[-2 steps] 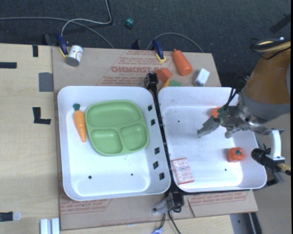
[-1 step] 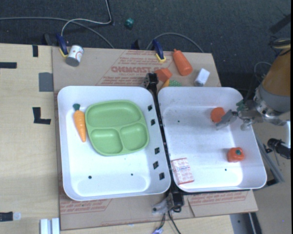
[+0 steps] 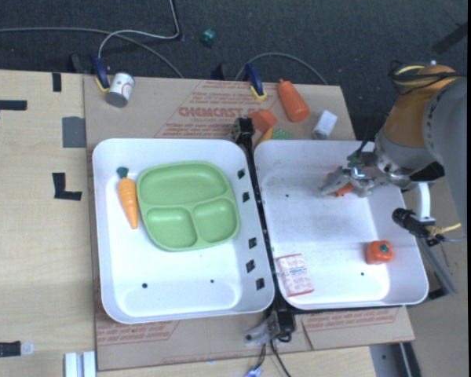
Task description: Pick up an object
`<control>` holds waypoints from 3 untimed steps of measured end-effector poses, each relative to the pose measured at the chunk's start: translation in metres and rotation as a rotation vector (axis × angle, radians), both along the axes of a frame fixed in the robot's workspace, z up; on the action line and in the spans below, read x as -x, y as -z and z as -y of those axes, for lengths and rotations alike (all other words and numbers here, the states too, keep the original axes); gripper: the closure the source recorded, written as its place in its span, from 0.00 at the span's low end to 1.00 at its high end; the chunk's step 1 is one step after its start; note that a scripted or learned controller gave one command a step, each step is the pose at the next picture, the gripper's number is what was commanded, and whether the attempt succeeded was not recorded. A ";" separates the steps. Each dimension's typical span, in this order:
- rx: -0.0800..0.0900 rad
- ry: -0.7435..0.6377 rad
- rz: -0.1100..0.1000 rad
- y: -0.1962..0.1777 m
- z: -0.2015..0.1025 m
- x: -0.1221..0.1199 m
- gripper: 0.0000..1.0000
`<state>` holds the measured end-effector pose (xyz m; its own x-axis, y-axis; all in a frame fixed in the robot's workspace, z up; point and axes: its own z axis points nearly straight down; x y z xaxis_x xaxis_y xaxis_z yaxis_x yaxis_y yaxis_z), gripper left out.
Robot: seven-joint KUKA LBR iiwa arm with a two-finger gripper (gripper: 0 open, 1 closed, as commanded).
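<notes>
Here, two white bins sit on cardboard over dark carpet.

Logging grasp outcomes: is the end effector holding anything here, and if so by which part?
Cannot be told. The end effector sits low in the right bin, with something orange at its tip, too blurred to call a hold.

I have one camera, fixed above the bench and looking down at a slant. It sits far enough back to take in both shallow white bins side by side: the left bin and the right bin. Brown cardboard lies beneath them, with dark floor across the top. The arm enters from the right edge of my view.
</notes>
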<state>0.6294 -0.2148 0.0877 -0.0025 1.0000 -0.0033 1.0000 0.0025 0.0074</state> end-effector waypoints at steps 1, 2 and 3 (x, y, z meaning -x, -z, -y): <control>-0.002 -0.001 -0.003 0.001 -0.039 -0.041 0.00; -0.001 0.000 -0.005 0.001 -0.064 -0.032 0.00; -0.001 0.000 -0.006 0.002 -0.096 -0.008 0.00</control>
